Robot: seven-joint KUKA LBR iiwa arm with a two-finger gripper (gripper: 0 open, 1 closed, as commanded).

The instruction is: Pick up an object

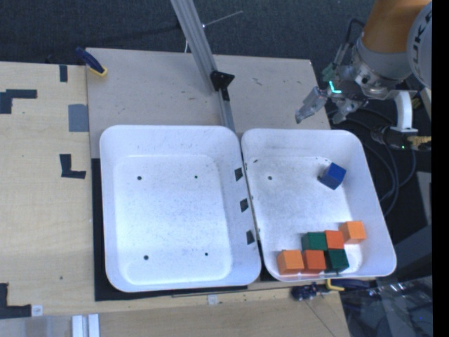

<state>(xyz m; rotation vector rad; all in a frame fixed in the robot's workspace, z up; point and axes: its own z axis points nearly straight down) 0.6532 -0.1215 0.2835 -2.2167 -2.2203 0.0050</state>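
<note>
Blue cube (332, 175), corner-on, near right bin's (365, 161) far right corner; gripper (319, 108) above far rim, finger state indiscernible.

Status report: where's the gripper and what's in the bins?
Gripper above right bin's far rim, holding nothing. Blue cube alone; orange and green cubes clustered near corner. Nothing blocking.

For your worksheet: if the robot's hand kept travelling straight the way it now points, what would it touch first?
The hand points down and left, above the right bin's far rim. It would probably meet that rim or the bare floor just inside; depth is unclear from this slanted view.
</note>
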